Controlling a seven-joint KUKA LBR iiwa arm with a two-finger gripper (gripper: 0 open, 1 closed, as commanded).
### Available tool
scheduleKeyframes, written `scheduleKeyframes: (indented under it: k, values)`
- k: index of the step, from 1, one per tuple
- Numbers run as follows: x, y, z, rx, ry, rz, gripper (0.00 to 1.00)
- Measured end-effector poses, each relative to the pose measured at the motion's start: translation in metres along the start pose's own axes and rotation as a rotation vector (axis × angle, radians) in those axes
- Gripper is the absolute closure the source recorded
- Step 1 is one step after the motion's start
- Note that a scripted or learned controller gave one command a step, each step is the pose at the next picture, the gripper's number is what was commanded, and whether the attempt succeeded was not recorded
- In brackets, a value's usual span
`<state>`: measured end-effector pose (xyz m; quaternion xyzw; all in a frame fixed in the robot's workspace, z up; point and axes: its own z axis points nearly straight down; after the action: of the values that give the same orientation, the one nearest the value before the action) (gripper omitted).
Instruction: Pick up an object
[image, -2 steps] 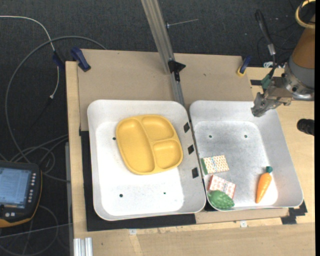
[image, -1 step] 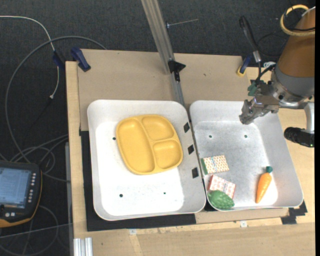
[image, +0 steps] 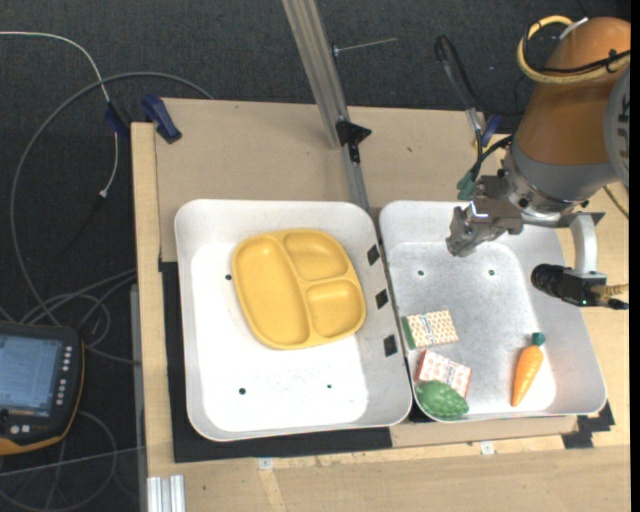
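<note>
The print on the two small boxes (image: 432, 328) is too small to read.

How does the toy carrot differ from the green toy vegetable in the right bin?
The toy carrot is orange, long and tapered; the green toy vegetable is rounded and lumpy. The carrot lies apart near the bin's right side; the green one touches a small patterned box. Both lie in the right bin.

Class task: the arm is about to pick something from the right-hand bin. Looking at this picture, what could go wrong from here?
1. The patterned packet, red-and-white packet and green toy crowd together near the right bin's wall, so the gripper might nudge a neighbour or hit the wall.
2. The carrot is tapered and may slip.
</note>
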<state>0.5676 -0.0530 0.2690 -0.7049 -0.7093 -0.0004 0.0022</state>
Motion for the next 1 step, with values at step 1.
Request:
scheduleKeyframes:
  k: [1]
  values:
    - [0.053, -0.022, 0.0194, 0.003, 0.0, 0.0, 1.0]
